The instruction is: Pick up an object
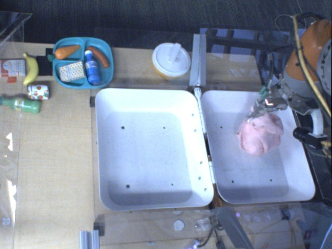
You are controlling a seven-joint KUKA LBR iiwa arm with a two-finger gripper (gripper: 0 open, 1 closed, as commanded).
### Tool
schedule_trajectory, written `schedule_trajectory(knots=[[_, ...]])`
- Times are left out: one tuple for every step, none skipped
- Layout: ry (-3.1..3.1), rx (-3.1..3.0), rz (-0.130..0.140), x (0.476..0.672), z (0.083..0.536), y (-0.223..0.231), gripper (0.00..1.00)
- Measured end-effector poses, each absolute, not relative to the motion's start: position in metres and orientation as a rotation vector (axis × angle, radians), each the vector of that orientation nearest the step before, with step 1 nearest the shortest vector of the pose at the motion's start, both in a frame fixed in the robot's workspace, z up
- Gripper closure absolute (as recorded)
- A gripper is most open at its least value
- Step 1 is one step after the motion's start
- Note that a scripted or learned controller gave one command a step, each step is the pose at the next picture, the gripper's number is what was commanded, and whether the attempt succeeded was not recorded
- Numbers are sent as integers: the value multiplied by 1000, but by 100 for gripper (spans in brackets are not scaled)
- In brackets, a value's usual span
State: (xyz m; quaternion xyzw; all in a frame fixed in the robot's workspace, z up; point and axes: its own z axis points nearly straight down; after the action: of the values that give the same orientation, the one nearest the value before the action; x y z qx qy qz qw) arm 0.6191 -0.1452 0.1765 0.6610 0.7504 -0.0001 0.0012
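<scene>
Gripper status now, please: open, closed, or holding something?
Gripper: cannot be told; it sits at the upper edge of the pink cloth in the right bin.

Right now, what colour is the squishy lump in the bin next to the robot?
Pale pink, plain with no pattern. The camera view shows it best.

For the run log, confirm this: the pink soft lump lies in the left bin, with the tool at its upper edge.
One thing is wrong: the pink soft lump lies in the right bin, not the left bin. The camera view shows this. The tool is at its upper edge, as stated.
</scene>
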Motion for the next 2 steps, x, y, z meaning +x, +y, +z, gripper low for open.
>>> schedule_trajectory(knots=[[2396, 2028, 4, 621, 221, -67, 100], [2541, 1840, 2, 670, 201, -67, 100]])
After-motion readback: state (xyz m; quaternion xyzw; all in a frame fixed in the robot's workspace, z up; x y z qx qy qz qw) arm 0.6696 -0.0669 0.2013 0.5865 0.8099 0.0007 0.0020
